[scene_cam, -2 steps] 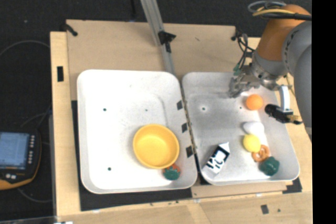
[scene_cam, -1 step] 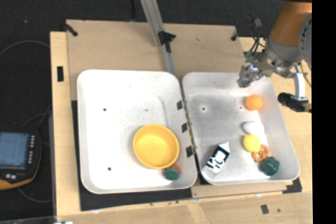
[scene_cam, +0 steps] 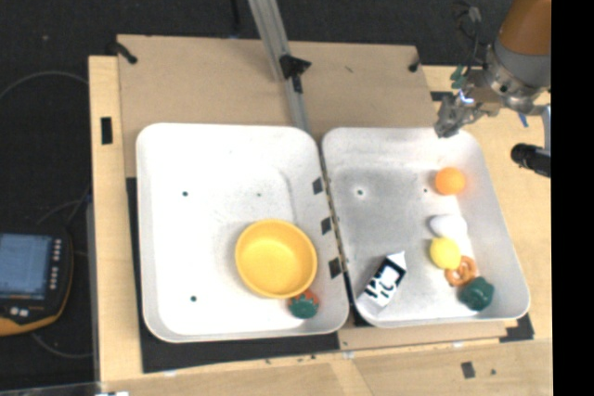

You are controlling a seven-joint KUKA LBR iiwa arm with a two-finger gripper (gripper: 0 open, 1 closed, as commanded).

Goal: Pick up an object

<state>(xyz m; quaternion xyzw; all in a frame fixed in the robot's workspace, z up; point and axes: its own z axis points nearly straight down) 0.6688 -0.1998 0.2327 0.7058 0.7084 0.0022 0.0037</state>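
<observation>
Bench: pale wooden bench top (scene_cam: 232, 79) seen from above at a slant, bearing two shallow white bins side by side.
Left bin: shallow white plastic bin (scene_cam: 200, 162) with a round yellow bowl (scene_cam: 275, 258) toward its near right part; a small dark green object with a touch of red (scene_cam: 303, 305) lies just beside the bowl's near right edge.
Right bin: shallow white plastic bin (scene_cam: 390, 167) with several small things along its right side and near edge.
Objects in right bin: small orange ball (scene_cam: 450, 181) farthest from the camera; a white rounded object (scene_cam: 447, 224) nearer; a yellow rounded object (scene_cam: 445, 251) just beside it; an orange-brown ring-shaped object (scene_cam: 461, 271) touching the yellow one; a dark green lump (scene_cam: 477, 294) by the near right corner.
Carton: small black and white box (scene_cam: 384, 278) lying tilted near the bin's near edge, left of the other things.
Arm: grey arm with an orange band (scene_cam: 525, 19) reaching in from the right.
Gripper: two-finger gripper (scene_cam: 449, 123) poised over the right bin's far right corner, well apart from the orange ball; nothing sits between its fingers, and whether they are parted or together cannot be told.
Pole: grey metal pole (scene_cam: 264, 14) slanting across the far side of the bench.
Pendant: handheld control unit with a blue screen (scene_cam: 28, 278) off the bench at near left.
</observation>
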